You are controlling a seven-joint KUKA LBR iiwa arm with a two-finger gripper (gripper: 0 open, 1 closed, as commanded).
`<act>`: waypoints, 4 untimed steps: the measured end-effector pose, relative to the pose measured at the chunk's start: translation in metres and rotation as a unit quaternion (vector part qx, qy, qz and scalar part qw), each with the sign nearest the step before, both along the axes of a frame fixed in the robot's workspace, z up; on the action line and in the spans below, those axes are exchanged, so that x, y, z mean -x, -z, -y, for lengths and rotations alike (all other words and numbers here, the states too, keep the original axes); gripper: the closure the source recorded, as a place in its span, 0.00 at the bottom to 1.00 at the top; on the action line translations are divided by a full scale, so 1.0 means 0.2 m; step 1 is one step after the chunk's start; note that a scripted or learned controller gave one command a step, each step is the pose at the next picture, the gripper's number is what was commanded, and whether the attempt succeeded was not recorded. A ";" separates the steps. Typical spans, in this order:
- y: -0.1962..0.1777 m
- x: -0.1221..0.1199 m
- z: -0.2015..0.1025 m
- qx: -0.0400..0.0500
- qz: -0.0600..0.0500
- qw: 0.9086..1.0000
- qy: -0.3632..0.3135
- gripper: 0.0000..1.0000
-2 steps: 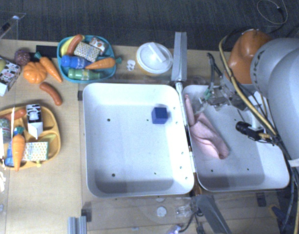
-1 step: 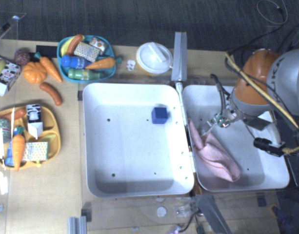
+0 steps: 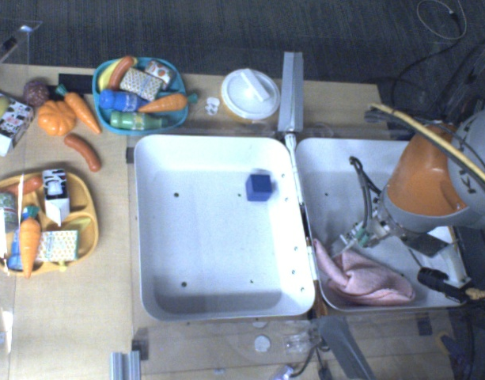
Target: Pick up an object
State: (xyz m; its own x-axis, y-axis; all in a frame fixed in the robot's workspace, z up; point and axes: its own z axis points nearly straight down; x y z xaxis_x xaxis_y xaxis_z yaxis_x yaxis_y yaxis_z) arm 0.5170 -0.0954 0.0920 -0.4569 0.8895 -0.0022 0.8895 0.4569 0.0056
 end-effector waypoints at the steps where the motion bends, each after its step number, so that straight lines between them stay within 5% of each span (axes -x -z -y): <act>1: -0.06 -0.02 0.00 0.001 0.005 1.000 0.000 1.00; 2: -0.47 -0.35 -0.29 0.000 0.000 0.993 0.114 1.00; 3: -0.47 -0.35 -0.29 0.000 -0.001 0.993 0.114 0.00; 4: -0.03 -0.21 -0.06 -0.001 0.003 0.991 0.133 0.00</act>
